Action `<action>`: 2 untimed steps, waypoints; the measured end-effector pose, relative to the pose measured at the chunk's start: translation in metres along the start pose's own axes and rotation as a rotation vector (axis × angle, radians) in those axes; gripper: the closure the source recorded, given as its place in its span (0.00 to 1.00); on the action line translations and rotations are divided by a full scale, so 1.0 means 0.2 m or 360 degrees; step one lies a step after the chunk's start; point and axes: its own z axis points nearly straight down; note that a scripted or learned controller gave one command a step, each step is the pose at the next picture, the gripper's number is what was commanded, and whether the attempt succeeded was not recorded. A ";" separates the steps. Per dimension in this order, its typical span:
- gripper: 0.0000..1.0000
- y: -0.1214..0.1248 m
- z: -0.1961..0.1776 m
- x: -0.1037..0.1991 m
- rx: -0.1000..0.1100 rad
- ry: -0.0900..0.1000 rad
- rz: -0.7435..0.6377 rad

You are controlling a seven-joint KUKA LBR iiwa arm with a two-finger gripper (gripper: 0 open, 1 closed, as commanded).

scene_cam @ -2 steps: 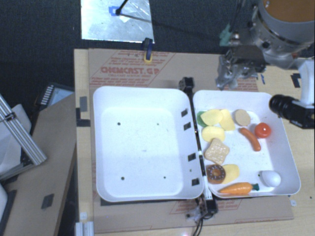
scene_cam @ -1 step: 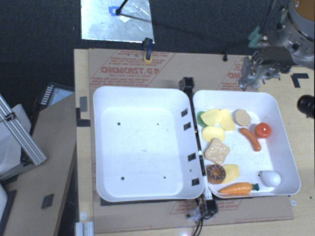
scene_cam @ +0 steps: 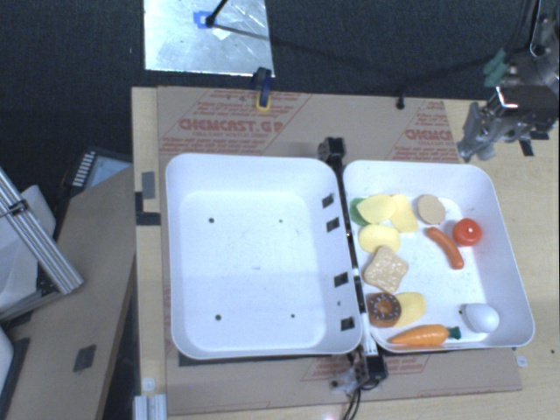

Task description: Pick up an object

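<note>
Claw (scene_cam: 479, 143) sits above the right bin's (scene_cam: 507, 226) far right corner, outside the rim, nothing in it; can't tell how it's set. Pick candidates all in the right bin: tomato (scene_cam: 467, 231) and sausage (scene_cam: 444, 247) nearest the claw, egg (scene_cam: 479, 318) in the near right corner, carrot (scene_cam: 420, 335) along the near wall, donut (scene_cam: 382, 308) and cracker (scene_cam: 385, 269) by the divider side. Yellow pieces (scene_cam: 385, 221) crowd the far left. Bare floor strip along the right wall. Left bin (scene_cam: 254, 252) alongside. Both rest on a cardboard sheet (scene_cam: 289, 121) on the bench.
</note>
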 end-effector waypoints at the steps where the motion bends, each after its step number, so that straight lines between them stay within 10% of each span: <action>1: 1.00 0.00 0.00 -0.21 -0.0001 -0.0001 -0.0001; 2: 1.00 0.00 0.00 -0.42 -0.0001 -0.0001 0.0000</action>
